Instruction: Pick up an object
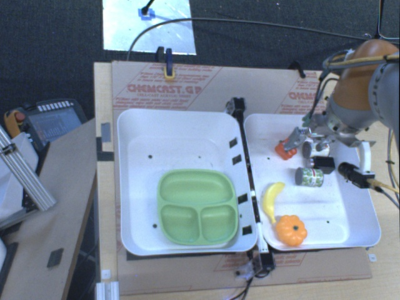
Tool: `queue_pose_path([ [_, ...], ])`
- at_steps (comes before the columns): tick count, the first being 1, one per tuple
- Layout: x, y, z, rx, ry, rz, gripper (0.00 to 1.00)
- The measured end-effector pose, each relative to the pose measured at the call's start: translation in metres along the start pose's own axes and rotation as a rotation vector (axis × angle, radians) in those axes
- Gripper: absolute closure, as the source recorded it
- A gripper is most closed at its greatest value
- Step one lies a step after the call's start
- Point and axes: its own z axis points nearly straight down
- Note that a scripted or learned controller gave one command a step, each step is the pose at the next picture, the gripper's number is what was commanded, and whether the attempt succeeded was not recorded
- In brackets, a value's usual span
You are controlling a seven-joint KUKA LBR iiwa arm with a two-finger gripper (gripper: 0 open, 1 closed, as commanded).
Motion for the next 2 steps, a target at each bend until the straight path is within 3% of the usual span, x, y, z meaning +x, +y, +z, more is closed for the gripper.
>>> queue_pose_path([
  [1,-0.001,0.007,0.016,-0.025,-0.006,-0.001,0.00],
  [2,-0.004,0.008,0.005,-0.031,-0.012,0.000,1.00],
])
